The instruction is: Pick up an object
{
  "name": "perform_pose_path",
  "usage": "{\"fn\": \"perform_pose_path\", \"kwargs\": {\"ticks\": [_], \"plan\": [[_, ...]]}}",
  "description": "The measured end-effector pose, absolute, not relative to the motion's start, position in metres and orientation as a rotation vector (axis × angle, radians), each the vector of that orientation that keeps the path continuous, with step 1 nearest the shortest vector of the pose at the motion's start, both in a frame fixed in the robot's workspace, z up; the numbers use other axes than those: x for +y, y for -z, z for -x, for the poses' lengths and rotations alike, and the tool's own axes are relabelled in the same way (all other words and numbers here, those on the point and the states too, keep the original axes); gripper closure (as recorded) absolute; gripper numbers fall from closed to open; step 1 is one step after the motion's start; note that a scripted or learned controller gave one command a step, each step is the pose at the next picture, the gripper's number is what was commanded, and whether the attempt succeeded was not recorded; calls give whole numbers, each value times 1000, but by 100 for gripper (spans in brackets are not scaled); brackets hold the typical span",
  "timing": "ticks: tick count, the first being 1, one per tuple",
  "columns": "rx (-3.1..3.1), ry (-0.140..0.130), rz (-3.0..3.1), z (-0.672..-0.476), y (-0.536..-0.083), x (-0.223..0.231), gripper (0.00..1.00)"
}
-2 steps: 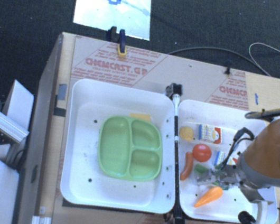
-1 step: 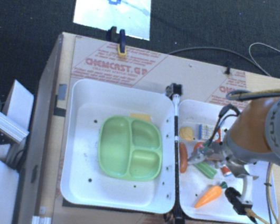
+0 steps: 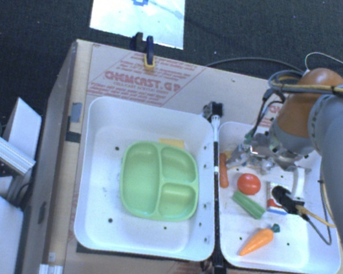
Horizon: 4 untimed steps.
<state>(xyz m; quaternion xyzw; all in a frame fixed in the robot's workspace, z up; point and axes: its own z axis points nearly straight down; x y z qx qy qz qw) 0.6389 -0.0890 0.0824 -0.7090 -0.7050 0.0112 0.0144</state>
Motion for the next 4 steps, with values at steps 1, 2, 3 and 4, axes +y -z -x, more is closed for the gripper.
{"fn": "perform_pose_path", "kwargs": {"ticks": [1,2,3,4], "plan": [[-2215,-14,2210,-666,-84,-88,0],[-2216,-15,2212,-666,-84,-87,0],[-2221,-19,2212,-667,-96,-89,100],[-2222,-18,2212,-667,-96,-89,0]]}}
